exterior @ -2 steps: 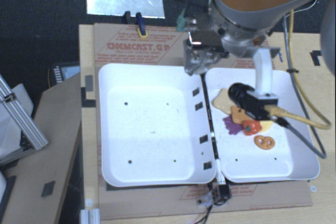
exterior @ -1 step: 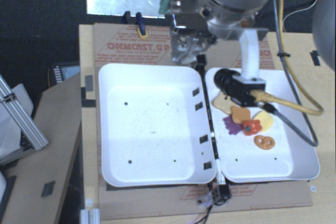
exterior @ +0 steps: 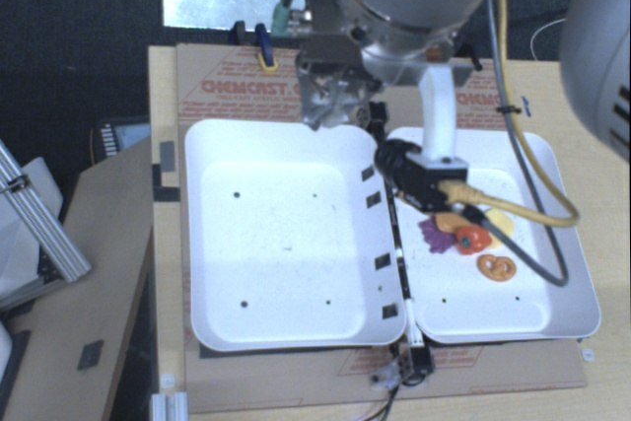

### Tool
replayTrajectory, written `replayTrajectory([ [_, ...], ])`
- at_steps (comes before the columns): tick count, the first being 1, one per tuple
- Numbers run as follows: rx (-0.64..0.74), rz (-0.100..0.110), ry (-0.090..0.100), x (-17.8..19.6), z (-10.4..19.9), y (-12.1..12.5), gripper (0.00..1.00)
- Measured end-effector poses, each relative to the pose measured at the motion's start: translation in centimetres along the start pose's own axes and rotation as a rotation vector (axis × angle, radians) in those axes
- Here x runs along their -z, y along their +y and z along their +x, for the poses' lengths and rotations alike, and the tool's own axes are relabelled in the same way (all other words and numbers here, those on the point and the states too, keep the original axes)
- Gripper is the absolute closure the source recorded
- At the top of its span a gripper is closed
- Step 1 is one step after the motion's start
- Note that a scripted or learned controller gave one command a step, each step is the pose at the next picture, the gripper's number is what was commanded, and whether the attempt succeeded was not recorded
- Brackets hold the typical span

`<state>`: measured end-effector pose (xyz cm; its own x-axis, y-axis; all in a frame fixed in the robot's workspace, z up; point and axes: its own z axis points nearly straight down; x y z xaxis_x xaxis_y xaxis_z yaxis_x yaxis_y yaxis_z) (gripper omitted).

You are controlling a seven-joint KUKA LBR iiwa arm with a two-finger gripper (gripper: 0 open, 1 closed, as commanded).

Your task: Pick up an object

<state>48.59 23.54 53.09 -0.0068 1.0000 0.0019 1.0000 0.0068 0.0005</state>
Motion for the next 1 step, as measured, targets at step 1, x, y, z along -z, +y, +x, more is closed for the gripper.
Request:
replayTrajectory([
  [1,-0.006,-0.002,-0.001,0.38,-0.18,3.62,1.0],
])
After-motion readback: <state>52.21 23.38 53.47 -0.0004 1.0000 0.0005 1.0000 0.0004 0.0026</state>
